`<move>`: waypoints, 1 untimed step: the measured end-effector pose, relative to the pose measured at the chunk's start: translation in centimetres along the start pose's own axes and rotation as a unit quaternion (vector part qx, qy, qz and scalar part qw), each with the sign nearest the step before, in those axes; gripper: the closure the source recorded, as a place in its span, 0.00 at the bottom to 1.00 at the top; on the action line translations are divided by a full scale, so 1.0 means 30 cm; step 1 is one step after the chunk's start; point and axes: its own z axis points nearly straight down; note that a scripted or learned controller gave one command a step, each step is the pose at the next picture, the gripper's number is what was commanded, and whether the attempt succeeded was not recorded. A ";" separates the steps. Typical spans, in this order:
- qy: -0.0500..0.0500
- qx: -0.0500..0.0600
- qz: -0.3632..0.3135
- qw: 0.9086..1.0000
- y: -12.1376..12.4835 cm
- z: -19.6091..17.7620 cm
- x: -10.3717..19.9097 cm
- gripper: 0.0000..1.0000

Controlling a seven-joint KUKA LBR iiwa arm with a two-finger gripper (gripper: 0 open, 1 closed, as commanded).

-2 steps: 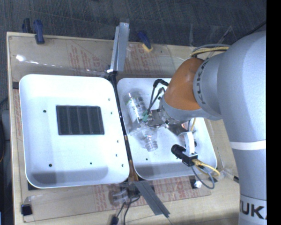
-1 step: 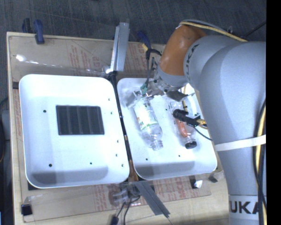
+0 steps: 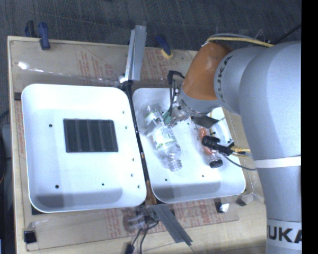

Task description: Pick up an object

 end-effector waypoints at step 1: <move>0.000 0.000 0.000 1.000 0.000 0.000 0.000 0.00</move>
